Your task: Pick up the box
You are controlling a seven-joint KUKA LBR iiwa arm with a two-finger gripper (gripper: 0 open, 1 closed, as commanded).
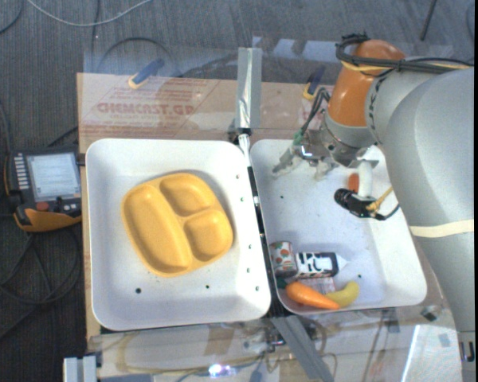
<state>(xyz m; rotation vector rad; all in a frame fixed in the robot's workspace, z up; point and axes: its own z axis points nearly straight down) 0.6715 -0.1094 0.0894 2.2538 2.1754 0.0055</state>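
Down in the near corner of the right bin (398, 281), the box (309, 263) lies flat with a small patterned carton end toward the left bin, touching a carrot (311, 296) and a banana (346, 294) just in front of it. The gripper (303, 159) hangs over the far end of that same bin, well apart from the box, fingers spread and nothing between them. The left bin (111, 293) has a yellow divided plate (178, 222) sitting upside down in the middle.
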